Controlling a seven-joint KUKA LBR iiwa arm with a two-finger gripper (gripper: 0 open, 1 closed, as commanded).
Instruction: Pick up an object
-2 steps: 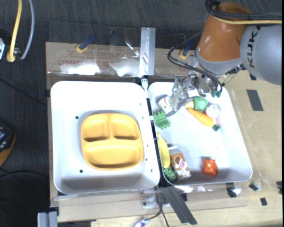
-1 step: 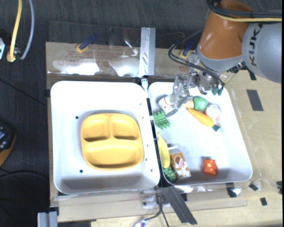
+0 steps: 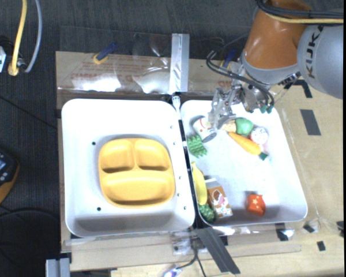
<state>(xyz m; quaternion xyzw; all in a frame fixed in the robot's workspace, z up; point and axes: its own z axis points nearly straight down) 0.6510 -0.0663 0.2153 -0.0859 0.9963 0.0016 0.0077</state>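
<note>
The gripper point(image 3: 219, 115) hangs over the right bin point(image 3: 288, 172), directly above a small white-and-red object point(image 3: 203, 129). Finger spacing cannot be determined. A toy carrot point(image 3: 244, 142) lies just beside.

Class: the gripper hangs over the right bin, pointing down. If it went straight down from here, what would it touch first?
Probably the small red-and-white object at the bin's upper left, which lies right under the gripper. The carrot lies just to the right. Depth is hard to judge from this slanted view.
</note>
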